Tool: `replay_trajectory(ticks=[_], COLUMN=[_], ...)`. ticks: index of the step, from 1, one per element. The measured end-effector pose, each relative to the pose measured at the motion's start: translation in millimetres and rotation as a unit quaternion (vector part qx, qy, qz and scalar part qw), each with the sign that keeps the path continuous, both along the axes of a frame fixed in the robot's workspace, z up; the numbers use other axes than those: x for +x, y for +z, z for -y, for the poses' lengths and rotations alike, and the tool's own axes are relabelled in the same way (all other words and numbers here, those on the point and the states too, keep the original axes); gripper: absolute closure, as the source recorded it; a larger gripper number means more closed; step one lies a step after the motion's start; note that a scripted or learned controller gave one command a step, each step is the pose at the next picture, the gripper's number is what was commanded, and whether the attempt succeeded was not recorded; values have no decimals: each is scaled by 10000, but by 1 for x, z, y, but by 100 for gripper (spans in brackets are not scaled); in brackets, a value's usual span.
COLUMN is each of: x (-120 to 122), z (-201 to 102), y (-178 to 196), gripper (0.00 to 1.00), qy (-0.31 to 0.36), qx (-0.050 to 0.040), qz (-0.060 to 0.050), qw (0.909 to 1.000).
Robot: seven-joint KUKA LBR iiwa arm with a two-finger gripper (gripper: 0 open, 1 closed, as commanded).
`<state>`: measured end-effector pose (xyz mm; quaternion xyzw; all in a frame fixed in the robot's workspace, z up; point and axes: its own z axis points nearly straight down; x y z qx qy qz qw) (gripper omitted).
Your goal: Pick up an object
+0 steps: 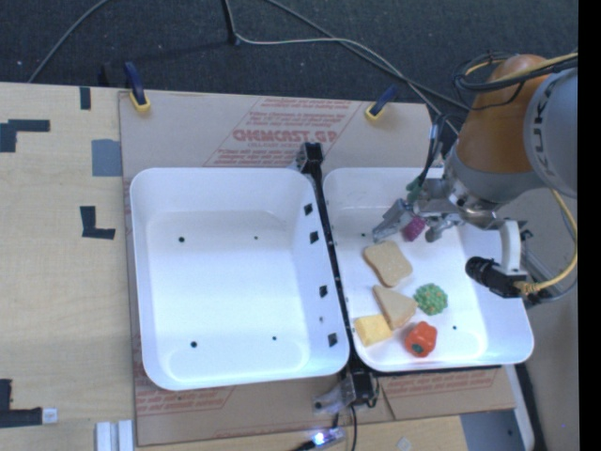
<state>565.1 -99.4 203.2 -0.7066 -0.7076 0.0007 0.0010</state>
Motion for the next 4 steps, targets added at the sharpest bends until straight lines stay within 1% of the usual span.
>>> replay_trajectory(ticks=[1, 2, 3, 4], x=[4, -44, 60, 59], z=[-3, 5, 41, 40], y=[-117, -114, -115, -104], gripper=[0, 0, 0, 100], qy=[0, -6, 8, 12], qx=[-22, -21, -22, -27], qz=[23, 83, 68, 77], qw=[10000, 10000, 10000, 10000])
